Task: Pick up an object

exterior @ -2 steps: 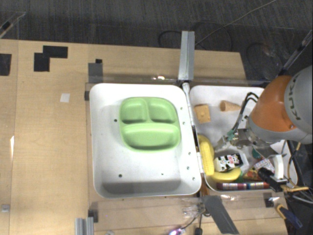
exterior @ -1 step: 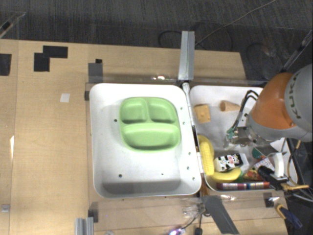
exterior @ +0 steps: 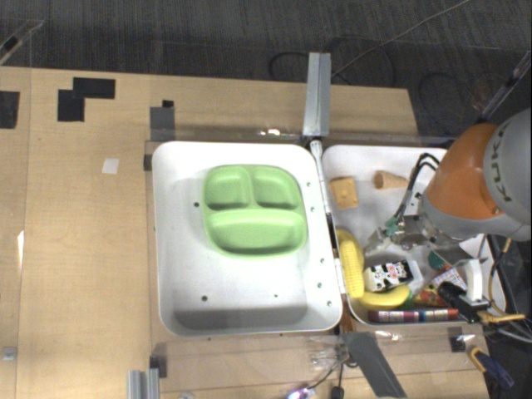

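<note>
- The gripper (exterior: 397, 238) hangs low inside the right bin (exterior: 366, 158), just above a small black-and-white item (exterior: 389, 274) that lies beside the banana (exterior: 353, 266).
- How the claw stands I cannot tell: the wrist and cabling cover its tips, and nothing shows between them, so I judge no object is picked up yet.
- Candidates cluster around the banana: the black-and-white item touching its inner curve, a row of markers (exterior: 413, 315) just below it along the bin's near wall, a tan block (exterior: 343, 192) above it, and a cork-like cylinder (exterior: 389, 179) farther up and to the right.
- Risk, as I judge it: the pieces by the banana lie packed together, so a descent there may land on two things at once, or push the banana against the bin wall and slip off its rounded skin.
- The flat item may also sit too low to be gripped, giving an empty close.
- The green divided plate (exterior: 252, 209) in the left bin (exterior: 179, 248) lies well away from the banana.
</note>
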`<control>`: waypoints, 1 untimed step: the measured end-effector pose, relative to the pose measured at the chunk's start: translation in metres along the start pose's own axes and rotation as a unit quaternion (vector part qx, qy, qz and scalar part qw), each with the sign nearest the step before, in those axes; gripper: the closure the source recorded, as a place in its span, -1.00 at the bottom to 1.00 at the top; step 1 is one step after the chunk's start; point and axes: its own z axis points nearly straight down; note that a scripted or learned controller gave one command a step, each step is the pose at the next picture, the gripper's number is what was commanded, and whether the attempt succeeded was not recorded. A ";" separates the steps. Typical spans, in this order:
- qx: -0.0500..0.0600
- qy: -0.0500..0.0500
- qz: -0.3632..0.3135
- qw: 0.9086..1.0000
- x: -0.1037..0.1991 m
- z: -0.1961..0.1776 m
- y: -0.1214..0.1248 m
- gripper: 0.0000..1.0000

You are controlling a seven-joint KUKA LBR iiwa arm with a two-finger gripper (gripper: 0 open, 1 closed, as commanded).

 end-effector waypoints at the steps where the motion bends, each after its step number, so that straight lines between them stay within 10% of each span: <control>1: -0.007 -0.005 -0.119 0.993 0.006 0.005 -0.024 -1.00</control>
